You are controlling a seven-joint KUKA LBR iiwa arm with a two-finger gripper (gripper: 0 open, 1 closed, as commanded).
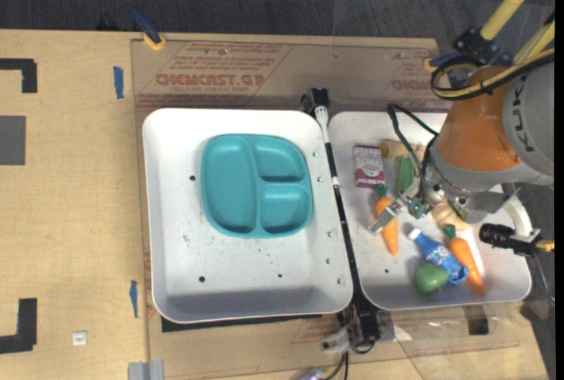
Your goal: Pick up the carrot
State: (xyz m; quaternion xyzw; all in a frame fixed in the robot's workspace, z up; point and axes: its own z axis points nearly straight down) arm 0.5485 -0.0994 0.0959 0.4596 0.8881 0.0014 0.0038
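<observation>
The carrot, orange and tapered, lies near the right bin's front right corner, pointing toward the front edge. My gripper is low over the middle of the right bin, to the carrot's left and well apart from it. It hangs beside two small orange pieces, and its metal tip partly covers the spot between them. The grey arm with its orange band reaches in from the right and hides part of the bin's back right.
In the right bin, a blue and white bottle and a green round item lie just left of the carrot. A maroon packet and a green piece lie farther back. The left bin holds a teal divided plate.
</observation>
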